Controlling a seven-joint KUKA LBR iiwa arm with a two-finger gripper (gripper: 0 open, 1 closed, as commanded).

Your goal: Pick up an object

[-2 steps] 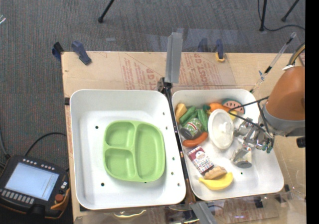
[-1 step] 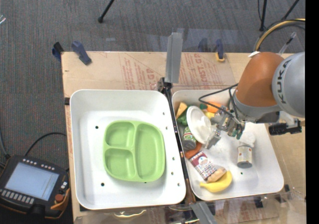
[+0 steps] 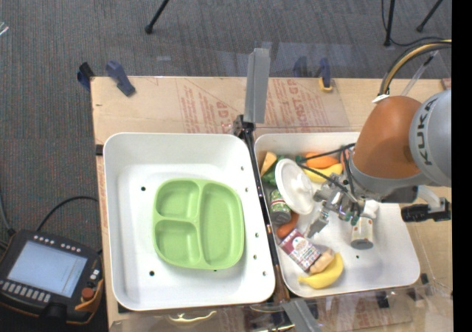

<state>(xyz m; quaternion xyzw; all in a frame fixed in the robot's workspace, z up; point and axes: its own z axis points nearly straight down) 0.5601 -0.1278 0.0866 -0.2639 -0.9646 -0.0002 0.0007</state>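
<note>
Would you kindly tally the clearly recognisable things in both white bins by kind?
Green three-compartment plastic plate: 1
Yellow banana: 1
Round white lid: 1
Green-labelled can: 1
Pink snack packet: 1
Small white cup: 1
Total: 6; the pile under the arm is too cluttered to count.

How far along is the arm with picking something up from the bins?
Nothing looks picked yet. The gripper is low in the right bin, over the clutter near the small packet and banana, with no object seen between its fingers. Grasping and lifting remain. The green tray sits in the left bin.
</note>
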